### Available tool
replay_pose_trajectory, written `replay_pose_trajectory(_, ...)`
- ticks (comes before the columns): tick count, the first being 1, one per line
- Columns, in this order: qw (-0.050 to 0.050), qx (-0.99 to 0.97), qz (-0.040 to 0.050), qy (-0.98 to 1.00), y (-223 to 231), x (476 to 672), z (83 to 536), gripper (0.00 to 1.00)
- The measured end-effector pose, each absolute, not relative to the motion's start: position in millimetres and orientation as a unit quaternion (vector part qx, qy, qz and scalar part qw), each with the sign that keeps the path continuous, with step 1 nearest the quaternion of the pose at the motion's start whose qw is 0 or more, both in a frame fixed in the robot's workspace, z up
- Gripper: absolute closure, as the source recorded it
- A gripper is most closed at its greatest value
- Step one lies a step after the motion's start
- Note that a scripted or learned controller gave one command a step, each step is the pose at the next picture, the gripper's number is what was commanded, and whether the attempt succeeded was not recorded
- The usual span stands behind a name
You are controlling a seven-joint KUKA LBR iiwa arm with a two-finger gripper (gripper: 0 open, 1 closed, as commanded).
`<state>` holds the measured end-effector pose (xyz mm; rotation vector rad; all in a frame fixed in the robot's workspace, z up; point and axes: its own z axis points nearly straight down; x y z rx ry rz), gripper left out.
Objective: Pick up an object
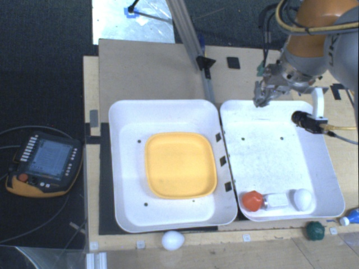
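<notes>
The right bin [280, 150] holds three things along its near wall: a red-orange ball [252, 200], a small clear-white block [275, 200] and a white egg-shaped object [302, 199]. A square yellow plate [180, 165] lies in the middle of the left bin [126, 150]. My gripper [261, 98] hangs over the far left corner of the right bin, far from the three things, with nothing seen between its fingers. The fingers are small and dark against the rim.
A white egg [173, 240] lies on the bench in front of the left bin. A dark green ball [314, 230] and a blue-capped item [349, 219] sit outside the right bin's near right corner. A black fitting [305, 120] juts over its far right rim. A teach pendant [45, 162] rests at far left.
</notes>
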<state>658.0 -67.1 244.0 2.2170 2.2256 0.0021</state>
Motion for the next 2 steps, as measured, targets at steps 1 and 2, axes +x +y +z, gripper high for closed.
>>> replay_pose_trajectory(1,0.000,0.706,0.0008,0.708,-31.6,632.0,248.3,1.00)
replay_pose_trajectory(2,0.000,0.706,0.0009,0.709,9.9,599.8,253.7,1.00)
